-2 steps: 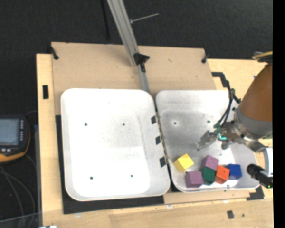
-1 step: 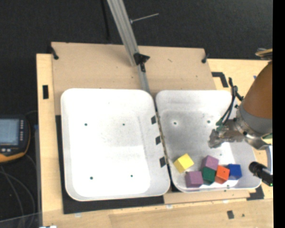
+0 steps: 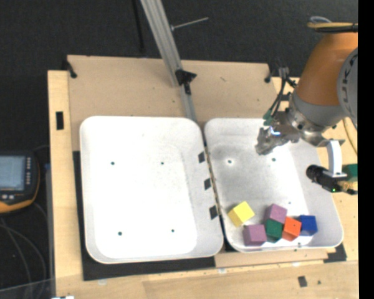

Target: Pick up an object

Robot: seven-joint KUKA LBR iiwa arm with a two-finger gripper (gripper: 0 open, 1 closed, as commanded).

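Left bin (image 3: 143,185) bare. Right bin (image 3: 249,167): yellow block (image 3: 241,213) just apart from a tight cluster (image 3: 280,224) of purple, green, orange, blue blocks at the near edge. Tool (image 3: 266,142) hangs above the far half; finger state unreadable. Risk: crowded blocks blocking a clean grip.

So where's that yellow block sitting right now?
The yellow block lies in the right bin, near its front edge, just left of the purple blocks and the other coloured ones.
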